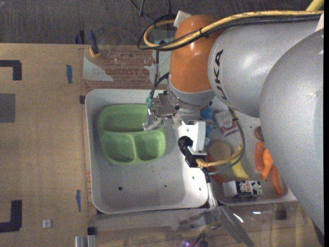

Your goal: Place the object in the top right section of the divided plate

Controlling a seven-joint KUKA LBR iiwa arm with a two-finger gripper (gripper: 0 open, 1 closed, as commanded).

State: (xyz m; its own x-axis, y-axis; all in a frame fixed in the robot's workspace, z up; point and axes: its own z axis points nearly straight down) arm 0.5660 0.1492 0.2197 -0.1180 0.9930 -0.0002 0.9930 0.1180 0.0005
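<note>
A light green divided plate [123, 151] lies in the left white bin [139, 189], with one long section along its upper side and two smaller sections below. My gripper [153, 118] hangs over the plate's right edge, where the long section meets the lower right section. The wrist and orange band hide much of it. A small teal patch [149, 102] shows by the gripper's upper side, and I cannot tell whether it is a held object or part of the tool.
The right bin [257, 197] holds a small pink-and-white carton [226, 121], a banana [236, 161], orange carrots [264, 161], a round tan item [220, 151] and a black-and-white carton [245, 188]. The arm covers much of that bin. Yellow and black cables [198, 161] hang beside the wrist.
</note>
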